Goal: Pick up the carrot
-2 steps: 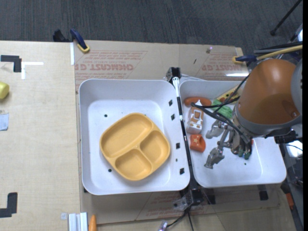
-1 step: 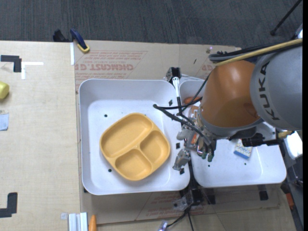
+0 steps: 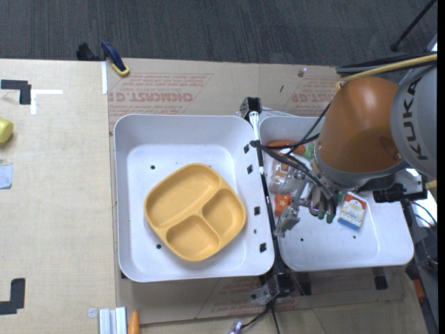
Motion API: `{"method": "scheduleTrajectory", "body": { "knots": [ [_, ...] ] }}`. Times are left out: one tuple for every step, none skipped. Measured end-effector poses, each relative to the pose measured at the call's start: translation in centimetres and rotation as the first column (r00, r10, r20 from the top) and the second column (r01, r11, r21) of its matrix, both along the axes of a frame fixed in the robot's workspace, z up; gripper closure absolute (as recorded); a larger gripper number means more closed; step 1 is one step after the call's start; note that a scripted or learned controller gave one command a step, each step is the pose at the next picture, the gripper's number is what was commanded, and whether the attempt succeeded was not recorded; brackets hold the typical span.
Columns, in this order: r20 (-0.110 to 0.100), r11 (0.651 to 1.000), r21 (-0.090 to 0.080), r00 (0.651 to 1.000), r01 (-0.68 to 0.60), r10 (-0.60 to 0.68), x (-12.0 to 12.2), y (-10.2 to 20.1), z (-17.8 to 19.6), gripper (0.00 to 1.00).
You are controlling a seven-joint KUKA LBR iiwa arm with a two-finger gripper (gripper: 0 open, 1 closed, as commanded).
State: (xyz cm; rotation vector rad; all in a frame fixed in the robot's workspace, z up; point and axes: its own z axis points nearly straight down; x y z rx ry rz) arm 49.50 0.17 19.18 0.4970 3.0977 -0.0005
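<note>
I'm looking down at two shallow white plastic bins sitting side by side on the worktop [image 3: 55,242]. The left bin [image 3: 132,207] is holding a smooth yellow tray [image 3: 195,211], rounded square shape with three compartments, sitting tilted, with plenty of bare white floor around it on all sides.

The arm is hanging over the right bin [image 3: 389,249], its big glossy orange band covering most of the bin's upper half. The gripper [image 3: 288,218] is poking down near the bin's left wall, close to the divide between the bins, and I can't tell how far it's open with the cables tangled around it.

The carrot [image 3: 281,202] is showing as a small orange bit just beside the gripper, tight against the left wall, so not much room there. A small white and blue carton [image 3: 352,211] is lying just right of the gripper. The bin's lower half is looking open.
</note>
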Motion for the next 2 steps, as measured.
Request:
{"method": "scheduleTrajectory", "body": {
  "knots": [
    [-0.001,0.923,0.001,0.923,-0.385,0.385,-0.7,7.6,0.0,0.00],
    [0.001,0.915,-0.001,0.915,-0.404,0.404,1.5,2.3,0.0,0.00]
  ]
}}
